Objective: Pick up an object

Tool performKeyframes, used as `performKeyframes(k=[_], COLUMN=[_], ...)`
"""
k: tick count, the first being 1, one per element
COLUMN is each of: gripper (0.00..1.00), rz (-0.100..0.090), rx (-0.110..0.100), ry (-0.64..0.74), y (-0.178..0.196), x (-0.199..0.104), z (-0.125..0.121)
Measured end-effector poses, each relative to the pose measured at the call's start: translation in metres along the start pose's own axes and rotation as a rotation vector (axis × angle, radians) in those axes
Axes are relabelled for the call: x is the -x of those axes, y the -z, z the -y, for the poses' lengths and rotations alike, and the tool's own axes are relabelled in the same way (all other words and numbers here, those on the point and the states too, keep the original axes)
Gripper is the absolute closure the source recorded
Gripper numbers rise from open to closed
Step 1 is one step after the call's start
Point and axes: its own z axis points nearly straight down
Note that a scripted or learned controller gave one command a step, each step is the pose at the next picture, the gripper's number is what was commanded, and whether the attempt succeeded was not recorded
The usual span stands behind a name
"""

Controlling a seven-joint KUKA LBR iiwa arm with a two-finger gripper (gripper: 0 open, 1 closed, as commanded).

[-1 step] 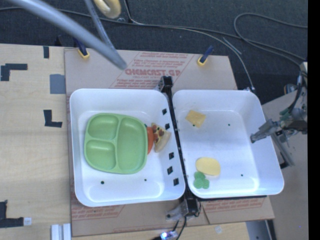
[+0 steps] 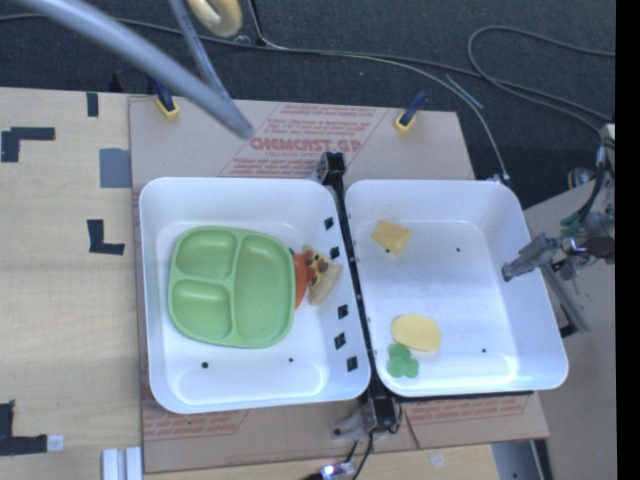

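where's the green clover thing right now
The green clover piece lies in the right bin, near its front-left corner, right beside the yellow oval piece.

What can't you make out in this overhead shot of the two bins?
- Gripper, camera view: small and dark at the right bin's rim; its state is unreadable.
- Orange and tan item, camera view: partly tucked under the green divided plate; too small to identify.
- Small green piece, camera view: too small to tell whether it touches the yellow oval.
- Arm, camera view: cut off by the right edge.
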Motion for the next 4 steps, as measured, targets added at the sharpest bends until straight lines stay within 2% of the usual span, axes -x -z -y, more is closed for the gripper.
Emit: performKeyframes(k=[1, 2, 3, 4], gripper=[0.0, 0.0, 0.0, 1.0], rz=[-0.001, -0.002, -0.003, -0.001], rx=[-0.003, -0.005, -0.005, -0.002], ry=[0.0, 0.0, 0.001, 0.001], y=[-0.043, -0.1, -0.163, -0.15], x=[-0.002, 0.006, 0.0, 0.001], z=[0.002, -0.004, -0.005, -0.006])
